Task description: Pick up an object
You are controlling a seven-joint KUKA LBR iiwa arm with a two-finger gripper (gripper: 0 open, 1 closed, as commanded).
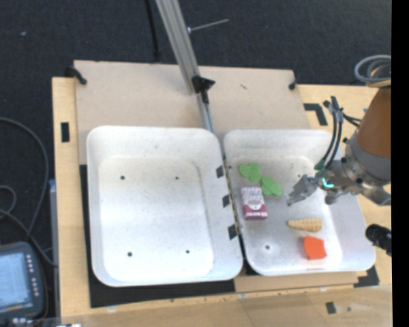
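Whether the jaws are parted cannot be told; the gripper (305, 188) hangs just above the cone (305, 224), which lies lengthwise left-right, tip pointing left, beside the orange block (314, 248).

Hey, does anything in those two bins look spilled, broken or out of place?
Nothing stands out. The green pieces, small carton, cone and orange block lie loose but apart in the right bin. The pincer hangs above them.
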